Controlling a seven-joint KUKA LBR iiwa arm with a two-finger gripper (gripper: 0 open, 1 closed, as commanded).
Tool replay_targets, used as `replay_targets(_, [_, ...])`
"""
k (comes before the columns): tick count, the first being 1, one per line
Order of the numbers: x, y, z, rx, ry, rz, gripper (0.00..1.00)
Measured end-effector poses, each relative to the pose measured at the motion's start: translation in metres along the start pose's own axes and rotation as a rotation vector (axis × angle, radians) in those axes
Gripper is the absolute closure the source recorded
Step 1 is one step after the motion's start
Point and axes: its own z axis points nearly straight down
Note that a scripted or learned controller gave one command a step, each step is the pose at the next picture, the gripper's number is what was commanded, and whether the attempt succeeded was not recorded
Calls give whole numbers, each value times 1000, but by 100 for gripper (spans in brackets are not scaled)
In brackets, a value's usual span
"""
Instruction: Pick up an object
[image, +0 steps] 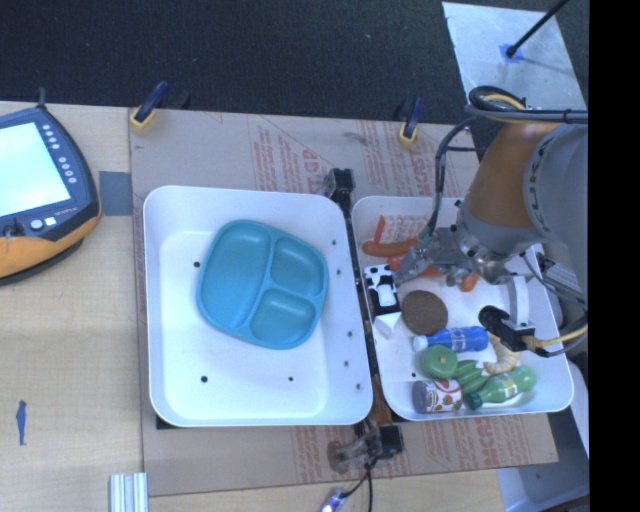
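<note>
camera view has the claw (432, 262) low over the right bin (560, 395), near its far-left corner; whether it is spread or pinched cannot be told. an orange carrot (385, 246) lies just beside it toward the bin's left wall, long axis left-right.

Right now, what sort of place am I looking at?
Probably a robotics lab's grasping bench: a robot arm reaches over two white bins, one holding small objects, with a control pendant alongside.
</note>
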Motion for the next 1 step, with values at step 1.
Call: replay_targets(1, [-1,0,-10,0,-1,-1,100])
